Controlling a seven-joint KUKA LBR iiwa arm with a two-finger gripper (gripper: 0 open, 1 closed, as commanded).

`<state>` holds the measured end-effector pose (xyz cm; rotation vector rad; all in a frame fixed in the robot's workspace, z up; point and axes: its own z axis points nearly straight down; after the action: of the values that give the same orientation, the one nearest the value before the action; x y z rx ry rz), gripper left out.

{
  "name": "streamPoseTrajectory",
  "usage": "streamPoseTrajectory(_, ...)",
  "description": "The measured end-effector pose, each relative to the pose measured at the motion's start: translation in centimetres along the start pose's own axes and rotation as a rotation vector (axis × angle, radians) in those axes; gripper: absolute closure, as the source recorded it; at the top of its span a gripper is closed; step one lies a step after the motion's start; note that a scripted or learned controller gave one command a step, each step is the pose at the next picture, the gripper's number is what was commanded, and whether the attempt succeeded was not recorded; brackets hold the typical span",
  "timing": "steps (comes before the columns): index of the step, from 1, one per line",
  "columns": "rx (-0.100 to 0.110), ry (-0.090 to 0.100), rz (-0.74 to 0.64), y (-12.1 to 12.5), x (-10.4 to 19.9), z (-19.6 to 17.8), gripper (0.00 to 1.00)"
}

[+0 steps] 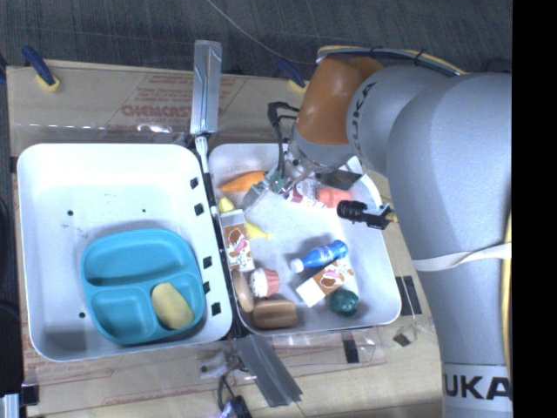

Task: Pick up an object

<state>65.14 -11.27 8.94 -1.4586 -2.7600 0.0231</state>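
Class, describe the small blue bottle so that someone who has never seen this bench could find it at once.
Start at the right-hand shallow white bin, the one crowded with toy food beneath the grey arm. Near its middle lies the small blue plastic bottle with a white cap, tipped on its side. Nothing else in that bin is bright blue.

"UKA" on the grey arm [452,233]

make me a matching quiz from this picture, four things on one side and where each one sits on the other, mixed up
Things:
1. blue tray
2. yellow potato
3. blue bottle
4. green ball

Places:
A. right bin, near its front right corner
B. left bin, flat on the floor
C. middle of the right bin
D. in a compartment of the tray

Pairs: 1-B, 2-D, 3-C, 4-A
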Motion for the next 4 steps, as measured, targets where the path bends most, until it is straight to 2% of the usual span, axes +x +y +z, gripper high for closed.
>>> streamPoseTrajectory(1, -0.023, -0.013, 0.12, -3.7, -6.3, -3.7, 0.0)
streamPoseTrajectory(2, -0.021, -0.007, 0.185, -1.2, -2.6, -3.4, 0.0)
streamPoseTrajectory(3, -0.023, -0.006, 0.332, -1.6, 1.0, -6.4, 0.0)
streamPoseTrajectory(4, -0.01, 0.0, 0.507, -0.2, -0.8, -1.4, 0.0)
